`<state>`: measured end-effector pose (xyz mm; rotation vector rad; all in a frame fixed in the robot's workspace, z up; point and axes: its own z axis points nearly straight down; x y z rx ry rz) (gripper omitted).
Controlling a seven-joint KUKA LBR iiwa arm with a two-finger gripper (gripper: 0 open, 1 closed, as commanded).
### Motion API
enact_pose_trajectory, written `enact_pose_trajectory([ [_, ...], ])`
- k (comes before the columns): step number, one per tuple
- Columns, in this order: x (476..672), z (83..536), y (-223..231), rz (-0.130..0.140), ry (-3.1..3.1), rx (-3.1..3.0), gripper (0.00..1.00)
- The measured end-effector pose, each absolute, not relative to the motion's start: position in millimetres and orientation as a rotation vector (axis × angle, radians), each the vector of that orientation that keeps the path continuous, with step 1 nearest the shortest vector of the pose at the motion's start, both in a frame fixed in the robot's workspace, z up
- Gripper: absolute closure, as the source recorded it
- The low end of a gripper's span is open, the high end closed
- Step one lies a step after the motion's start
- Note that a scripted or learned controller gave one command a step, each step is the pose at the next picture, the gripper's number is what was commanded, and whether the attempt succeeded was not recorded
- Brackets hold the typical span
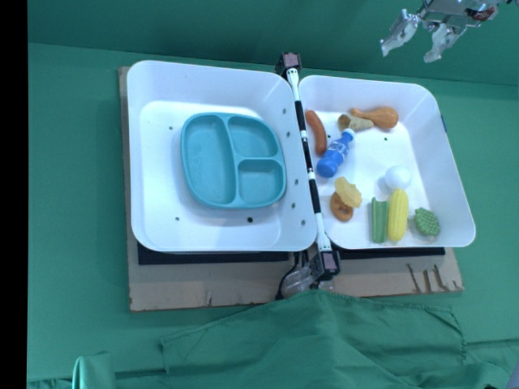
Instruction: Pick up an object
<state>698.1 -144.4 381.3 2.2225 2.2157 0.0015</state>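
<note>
End effector: the end effector (413, 42) hangs high at the far right, above and behind the right bin, its two fingers spread and nothing between them. I'd say it is parked up there so the camera sees the whole bin.
Right bin: the right bin (451, 191) carries all the pickable things, loosely scattered so that most can be gripped alone.
Nearest candidates: the chicken drumstick (375, 118) lies closest to the far rim; the sausage (315, 131) and blue bottle (335, 155) lie slanted beside it, the bottle's cap near the sausage.
Near-side cluster: the white ball (396, 177) sits just above the corn cob (397, 214), which touches the cucumber (379, 220); a green leafy piece (426, 222) sits by the right wall.
Middle: a yellow piece (348, 190) overlaps an orange ring (341, 210).
Left bin: the left bin (154, 87) carries a teal divided plate (233, 159), likely a drop-off place.
Tabletop: the tabletop (81, 177) is draped in green cloth.
</note>
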Motion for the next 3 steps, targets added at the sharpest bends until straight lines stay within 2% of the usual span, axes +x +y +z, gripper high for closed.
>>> enact_pose_trajectory([
  [1,699.0,301,-172,-0.008,2.215,2.23,0.0],
  [2,676.9,206,-189,-0.008,2.217,2.229,0.0],
  [3,679.7,226,-190,-0.002,2.209,2.221,1.0],
])
